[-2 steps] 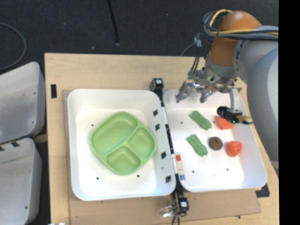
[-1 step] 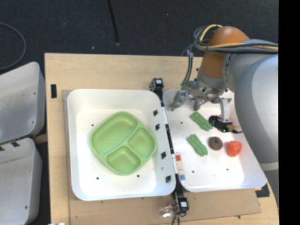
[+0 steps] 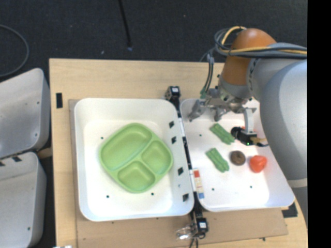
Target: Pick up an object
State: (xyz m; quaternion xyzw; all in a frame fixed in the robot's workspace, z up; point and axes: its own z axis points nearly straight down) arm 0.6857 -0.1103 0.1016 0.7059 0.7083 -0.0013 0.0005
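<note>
The tool (image 3: 220, 110) hangs low over the far end of the right-hand shallow white bin (image 3: 258, 198), under the orange band of the grey arm (image 3: 287, 112); I cannot tell from this slanted view whether it is spread or closed, and nothing can be made out in its grasp.

Taking the small round brown piece (image 3: 238, 157) as the landmark: a flat green oblong piece (image 3: 222, 133) lies up and left of it, nearest the tool and just beside a black fitting with a small green light (image 3: 244, 135). A second green oblong piece (image 3: 217, 159) lies left of it, near. A small orange-red rounded object (image 3: 258, 163) sits just beside it on the right. Well to its left, past the bin divider, a light green three-compartment plastic plate (image 3: 136, 157) rests in the left white bin (image 3: 88, 200) on the wooden surface (image 3: 114, 76).

The step in hand looks like choosing and approaching a target. The nearer green oblong seems the easiest pick. To do it well, I would centre over its middle, close across its narrow width, descend fully, and keep away from the black fitting. The orange-red object looks likely to roll, so it is a poorer choice.
</note>
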